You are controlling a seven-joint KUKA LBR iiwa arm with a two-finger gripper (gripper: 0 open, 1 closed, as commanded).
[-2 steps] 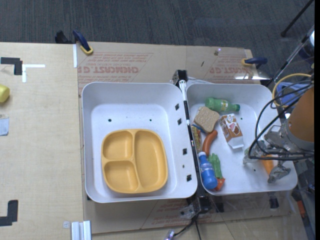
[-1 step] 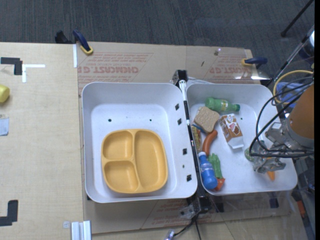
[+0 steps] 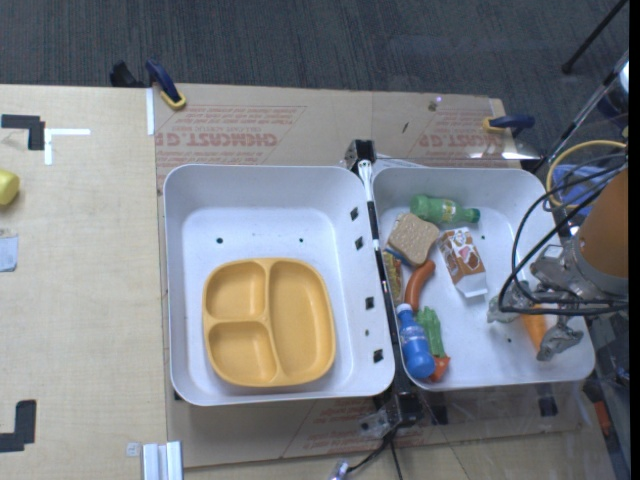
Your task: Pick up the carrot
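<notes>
In the right bin [image 3: 480,368], the jaws [image 3: 537,328] are clenched on the orange carrot [image 3: 536,328], well apart from the hot dog [image 3: 417,281]

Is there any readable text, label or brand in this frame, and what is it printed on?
"CHOICEST GR...", red print seen mirrored and upside down, on the cardboard above the left bin; only partly legible.
Red print on the cardboard right of it, too faint to read.
Red print on the cardboard below the bins, too blurred to read.
Carton in the right bin: printed front, too small to read.
Blue bottle: label unreadable.
</notes>
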